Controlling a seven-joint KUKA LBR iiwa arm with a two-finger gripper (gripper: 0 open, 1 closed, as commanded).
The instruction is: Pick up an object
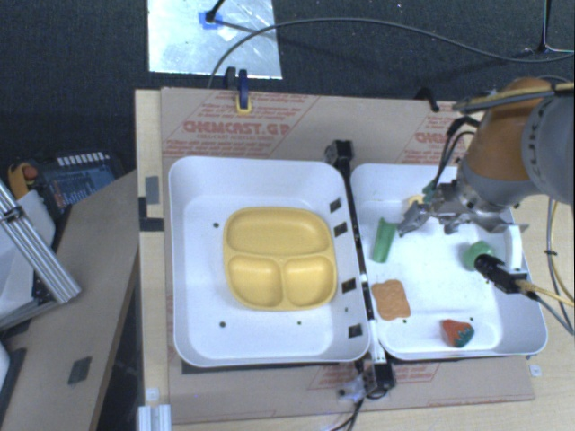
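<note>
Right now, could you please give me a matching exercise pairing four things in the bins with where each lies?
Things:
1. yellow divided tray
2. green stick
3. tan slice
4. red and teal piece

Places:
A. right bin, near front corner
B. left bin, middle
C. right bin, by the divider, behind the tan slice
D. right bin, front left

Pairs: 1-B, 2-C, 3-D, 4-A

Both bins look like smooth, glossy white plastic. The yellow tray is matt plastic. A crinkled foil sheet lies on dark, rough carpet.
</note>
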